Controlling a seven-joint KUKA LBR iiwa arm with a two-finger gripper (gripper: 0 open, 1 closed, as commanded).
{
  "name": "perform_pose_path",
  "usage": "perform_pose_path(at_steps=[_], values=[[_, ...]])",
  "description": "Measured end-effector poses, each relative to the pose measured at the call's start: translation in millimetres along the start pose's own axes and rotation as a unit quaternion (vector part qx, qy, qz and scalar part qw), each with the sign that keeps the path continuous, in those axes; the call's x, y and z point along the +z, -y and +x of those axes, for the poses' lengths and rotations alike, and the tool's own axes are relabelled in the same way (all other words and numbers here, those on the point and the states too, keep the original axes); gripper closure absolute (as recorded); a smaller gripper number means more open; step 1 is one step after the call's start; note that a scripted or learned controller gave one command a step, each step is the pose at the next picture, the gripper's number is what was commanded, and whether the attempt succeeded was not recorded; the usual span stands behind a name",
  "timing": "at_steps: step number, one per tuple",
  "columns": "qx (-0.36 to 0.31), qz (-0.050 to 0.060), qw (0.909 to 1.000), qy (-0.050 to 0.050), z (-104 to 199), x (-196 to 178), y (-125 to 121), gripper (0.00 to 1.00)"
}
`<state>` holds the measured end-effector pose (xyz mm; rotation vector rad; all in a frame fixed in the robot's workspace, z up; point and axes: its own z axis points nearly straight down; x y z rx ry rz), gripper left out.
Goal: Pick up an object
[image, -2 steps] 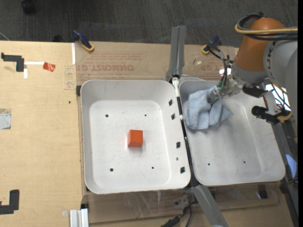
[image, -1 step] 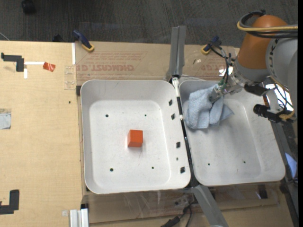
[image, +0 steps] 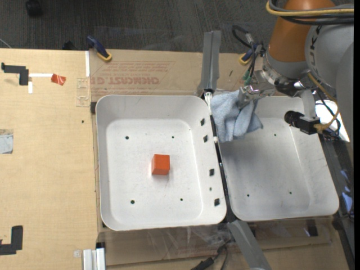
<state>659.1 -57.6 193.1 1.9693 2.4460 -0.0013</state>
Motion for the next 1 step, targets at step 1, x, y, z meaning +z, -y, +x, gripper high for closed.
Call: perform_pose_path(at_steps=[1], values=[[-0.036, 0.000, 0.9994, 0.001, -27.8, 1.5, 6.3, 1.00]])
